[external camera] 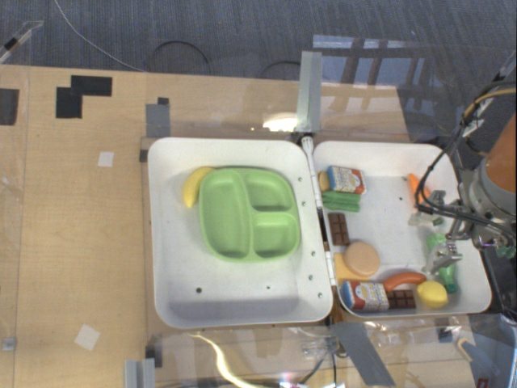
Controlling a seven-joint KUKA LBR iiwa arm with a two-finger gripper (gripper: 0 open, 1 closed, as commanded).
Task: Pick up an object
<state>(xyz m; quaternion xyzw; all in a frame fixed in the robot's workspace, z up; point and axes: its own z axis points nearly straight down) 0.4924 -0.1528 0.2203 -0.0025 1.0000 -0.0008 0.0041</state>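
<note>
From the overhead camera I see two white bins side by side on the bench; the left bin (174, 289) holds a green tray (246, 213) with three compartments, lying near the middle, and a banana (192, 186) touching the tray's upper left edge; the right bin (380, 156) carries the clutter; along its left wall I count a small carton (345, 180) at the top, a green bar (340, 201) just below it, a chocolate bar (339, 229) below that, then a round tan bun (361, 259); at the bottom edge lie a second carton (365, 296), another chocolate piece (401, 299) just beside it, a sausage (401, 280) above those, and a lemon (433, 294) at the lower right corner; an orange piece (414, 186), perhaps a carrot, sits near the right wall, partly behind cables; the arm (497, 172) comes in from the right, and its gripper (443, 256) hangs low over the right side of the right bin, just above the lemon and against a green item (449, 280) I cannot identify; cables and metal parts clutter the view there, so I cannot tell how the gripper is set, nor whether anything sits in it; every object I can make out lies in the bins.
</note>
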